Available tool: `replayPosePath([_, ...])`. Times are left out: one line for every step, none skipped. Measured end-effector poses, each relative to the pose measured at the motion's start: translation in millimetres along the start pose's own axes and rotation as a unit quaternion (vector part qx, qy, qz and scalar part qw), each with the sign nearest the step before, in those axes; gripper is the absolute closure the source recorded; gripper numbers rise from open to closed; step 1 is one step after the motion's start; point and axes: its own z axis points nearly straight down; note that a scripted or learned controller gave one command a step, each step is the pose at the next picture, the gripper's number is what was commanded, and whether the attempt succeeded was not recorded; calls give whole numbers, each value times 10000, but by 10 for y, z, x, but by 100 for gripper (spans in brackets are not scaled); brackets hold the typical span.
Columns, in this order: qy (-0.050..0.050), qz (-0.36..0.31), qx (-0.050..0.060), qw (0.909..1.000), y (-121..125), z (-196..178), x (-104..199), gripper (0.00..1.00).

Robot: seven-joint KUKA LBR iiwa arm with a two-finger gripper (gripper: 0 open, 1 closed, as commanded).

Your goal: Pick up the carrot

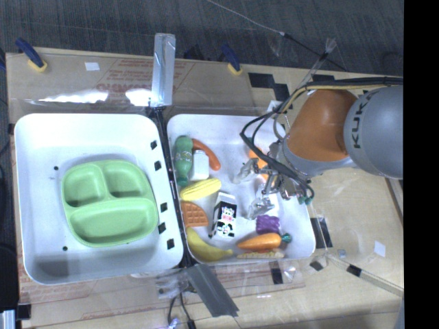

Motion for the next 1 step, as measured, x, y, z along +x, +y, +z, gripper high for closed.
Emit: replayPosePath([-12,536,6,9986,-61,-17,-598,0])
